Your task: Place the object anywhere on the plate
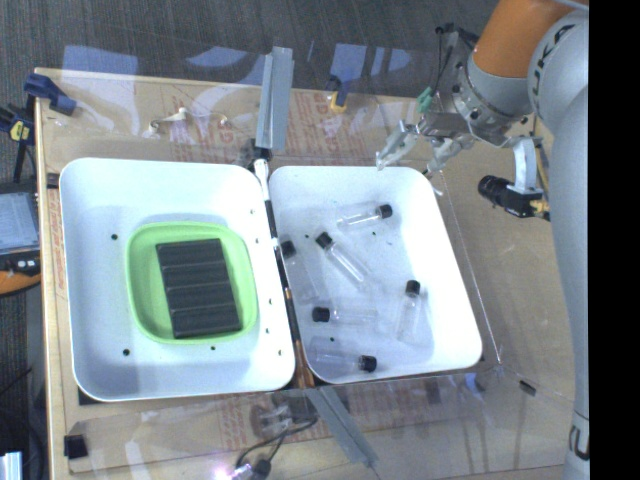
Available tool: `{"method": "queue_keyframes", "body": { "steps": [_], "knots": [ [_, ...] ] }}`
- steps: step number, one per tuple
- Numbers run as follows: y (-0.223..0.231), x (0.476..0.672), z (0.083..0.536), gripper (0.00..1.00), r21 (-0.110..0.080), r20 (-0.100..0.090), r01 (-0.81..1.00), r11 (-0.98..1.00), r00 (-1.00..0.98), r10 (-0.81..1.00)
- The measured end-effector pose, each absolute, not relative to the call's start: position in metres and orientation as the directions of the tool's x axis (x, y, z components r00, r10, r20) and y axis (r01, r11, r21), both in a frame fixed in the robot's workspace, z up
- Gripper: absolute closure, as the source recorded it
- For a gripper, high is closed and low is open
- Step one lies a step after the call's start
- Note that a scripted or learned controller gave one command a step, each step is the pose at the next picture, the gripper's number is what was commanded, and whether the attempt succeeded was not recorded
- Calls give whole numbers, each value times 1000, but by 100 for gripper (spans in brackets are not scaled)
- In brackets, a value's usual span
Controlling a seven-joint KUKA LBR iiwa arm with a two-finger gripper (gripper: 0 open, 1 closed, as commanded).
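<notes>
Clear vials with black caps lie scattered in the right bin [455,298], all on their sides: one vial near the far wall [362,216], a second one [340,256] slanting through the middle, a third at the right side [410,308], a fourth low in the centre [340,315], and a fifth near the front wall [340,356]; a small black cap [287,249] sits beside the left wall of that bin. The vials lie apart from one another, none stacked. The left bin [85,268] holds a light green plate [140,268] with rounded corners, set roughly in the middle, and on the plate rests a dark ribbed block [198,288], slightly skewed. None of the vials is on the plate. The arm [520,43] comes in from the upper right, orange band above the grey wrist, tilted down toward the far right corner of the right bin. The gripper [412,150] hangs above that bin's far rim, fingers spread apart with nothing between them, touching no vial
</notes>
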State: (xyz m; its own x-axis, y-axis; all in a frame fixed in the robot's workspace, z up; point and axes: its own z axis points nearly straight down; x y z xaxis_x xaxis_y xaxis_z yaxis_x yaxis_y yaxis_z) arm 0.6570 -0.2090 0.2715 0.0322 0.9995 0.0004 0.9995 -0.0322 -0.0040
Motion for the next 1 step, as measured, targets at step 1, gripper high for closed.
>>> {"method": "queue_keyframes", "body": {
  "steps": [1],
  "knots": [
    [-208,651,266,0,-6,0,998,-65,65,998]
  ]
}}
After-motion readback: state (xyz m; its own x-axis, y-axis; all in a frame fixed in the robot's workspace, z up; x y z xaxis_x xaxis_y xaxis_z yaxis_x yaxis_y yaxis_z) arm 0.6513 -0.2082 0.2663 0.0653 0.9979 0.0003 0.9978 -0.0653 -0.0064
